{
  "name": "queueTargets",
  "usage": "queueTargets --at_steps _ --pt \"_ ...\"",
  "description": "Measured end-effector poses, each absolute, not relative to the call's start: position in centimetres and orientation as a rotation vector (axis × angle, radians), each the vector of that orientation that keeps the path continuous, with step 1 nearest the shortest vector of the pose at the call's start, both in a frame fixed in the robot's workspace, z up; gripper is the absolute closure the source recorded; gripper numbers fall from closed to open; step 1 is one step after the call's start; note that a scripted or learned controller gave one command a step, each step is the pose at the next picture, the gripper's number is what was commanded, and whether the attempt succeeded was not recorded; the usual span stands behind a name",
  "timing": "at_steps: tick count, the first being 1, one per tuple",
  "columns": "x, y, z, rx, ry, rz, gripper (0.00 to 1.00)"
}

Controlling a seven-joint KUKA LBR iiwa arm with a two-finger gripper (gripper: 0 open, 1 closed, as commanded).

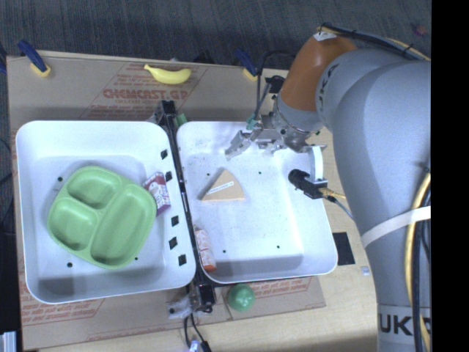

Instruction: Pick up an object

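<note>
In the right bin (293, 233), a tan triangular wedge (222, 188) lies flat near the middle. My gripper (242, 144) hangs over the bin's far part, just up and right of the wedge and apart from it, with nothing visibly in it. A small orange and white packet (203, 249) lies along the right bin's left wall near the front. In the left bin (37, 152), a green divided plate (101, 215) sits in the middle, with a red and white wrapper (157, 191) at its right edge.
A yellow banana (168, 72) lies on the cardboard behind the bins. A green ball (239, 297) rests on the bench in front of the right bin. Blue clamps (35, 57) hold the cardboard's far edge. The grey arm covers the right side.
</note>
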State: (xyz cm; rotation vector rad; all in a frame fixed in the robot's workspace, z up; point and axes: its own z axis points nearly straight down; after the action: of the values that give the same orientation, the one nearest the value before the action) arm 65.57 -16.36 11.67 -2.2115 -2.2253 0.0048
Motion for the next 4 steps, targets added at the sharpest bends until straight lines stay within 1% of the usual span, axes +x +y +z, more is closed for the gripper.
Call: queueTargets --at_steps 1,2,3,4 --pt "57.0 -18.8 10.7 -2.213 -2.225 0.006 0.00" --pt "65.7 -18.7 9.2 -2.216 -2.226 0.000 0.00" --pt "51.9 -16.4 9.1 -2.210 -2.225 0.005 0.00" --pt "60.0 -13.3 9.2 -2.212 -2.229 0.003 0.00"
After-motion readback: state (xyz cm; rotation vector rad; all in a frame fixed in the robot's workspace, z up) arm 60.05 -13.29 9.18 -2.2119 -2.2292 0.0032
